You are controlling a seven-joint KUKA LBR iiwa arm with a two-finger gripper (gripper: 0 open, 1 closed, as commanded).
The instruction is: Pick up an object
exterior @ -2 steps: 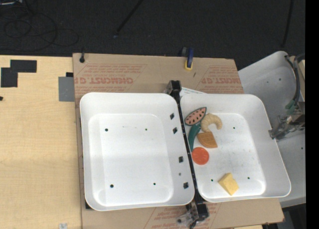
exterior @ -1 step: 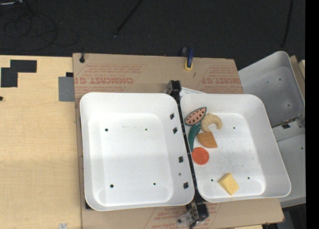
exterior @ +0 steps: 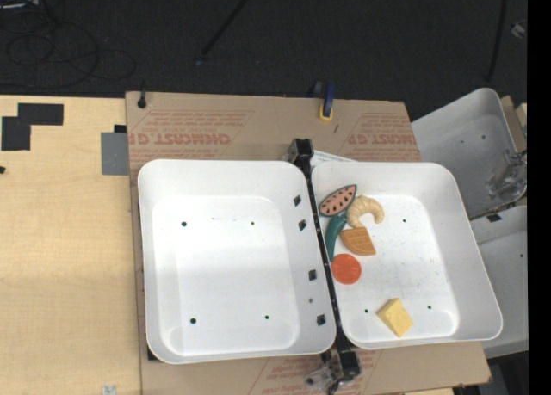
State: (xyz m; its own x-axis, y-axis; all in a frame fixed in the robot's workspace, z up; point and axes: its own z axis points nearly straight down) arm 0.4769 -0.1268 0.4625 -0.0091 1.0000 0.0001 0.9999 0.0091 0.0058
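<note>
The gripper sits just outside the right bin — its state I cannot tell. The cheese, down-left of it, lies alone — likely the easiest pick.

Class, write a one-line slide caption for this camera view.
Toy foods, including a yellow block and red disc, lie in the right bin.

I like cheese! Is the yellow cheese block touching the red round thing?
No, the yellow cheese block lies apart from the red round thing.
</note>
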